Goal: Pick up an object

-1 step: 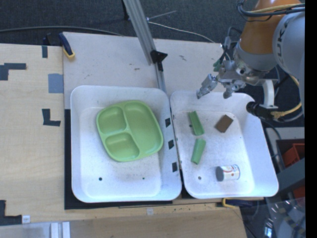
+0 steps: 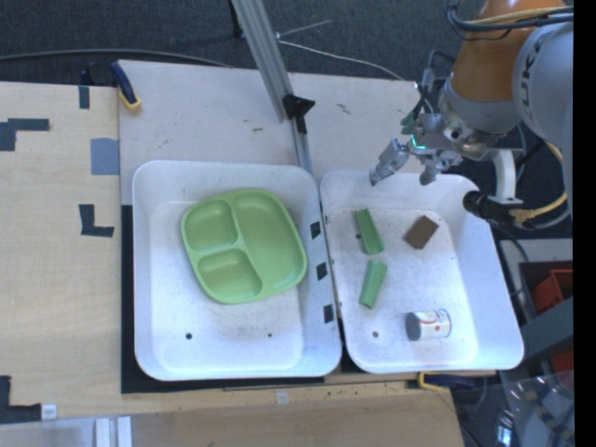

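White plastic formed the two shallow bins on the bench; the left bin (image 2: 149,250) held a green divided plate (image 2: 244,246), three compartments showing, lying flat near the bin's centre; the right bin (image 2: 484,277) held four small things. Toward its 11 o'clock lay a green block (image 2: 368,231), and just below it, apart, a second green block (image 2: 372,283) near the centre; a brown block (image 2: 422,232) sat toward 1 o'clock; a small white can with a grey end (image 2: 427,324) lay on its side toward 5 o'clock. The gripper (image 2: 406,167) hung over the right bin's far rim at 12 o'clock, its two fingers spread apart with nothing between them, well apart from every block; the grey arm with its orange band (image 2: 507,26) rose toward 1 o'clock.
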Controlling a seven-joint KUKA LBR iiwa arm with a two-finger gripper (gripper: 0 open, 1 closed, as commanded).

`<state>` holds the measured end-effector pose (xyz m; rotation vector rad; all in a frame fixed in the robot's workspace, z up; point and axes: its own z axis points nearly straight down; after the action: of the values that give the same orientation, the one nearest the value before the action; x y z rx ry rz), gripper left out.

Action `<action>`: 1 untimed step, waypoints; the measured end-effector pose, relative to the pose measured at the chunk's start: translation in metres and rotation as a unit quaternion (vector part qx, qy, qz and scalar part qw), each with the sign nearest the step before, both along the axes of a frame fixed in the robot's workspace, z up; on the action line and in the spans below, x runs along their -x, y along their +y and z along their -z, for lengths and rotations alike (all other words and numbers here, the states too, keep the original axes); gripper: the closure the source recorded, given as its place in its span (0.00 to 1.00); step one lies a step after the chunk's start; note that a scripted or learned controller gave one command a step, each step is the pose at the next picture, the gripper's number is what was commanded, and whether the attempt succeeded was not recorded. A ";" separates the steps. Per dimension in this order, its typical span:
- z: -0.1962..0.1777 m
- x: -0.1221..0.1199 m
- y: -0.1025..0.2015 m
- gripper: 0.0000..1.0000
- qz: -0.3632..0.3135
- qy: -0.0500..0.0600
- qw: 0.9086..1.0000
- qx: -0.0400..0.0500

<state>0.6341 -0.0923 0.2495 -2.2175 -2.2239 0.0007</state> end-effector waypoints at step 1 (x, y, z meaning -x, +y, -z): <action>0.059 -0.004 0.006 0.00 0.000 0.000 1.000 0.000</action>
<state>0.6379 -0.0867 0.1909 -2.2182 -2.2236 0.0021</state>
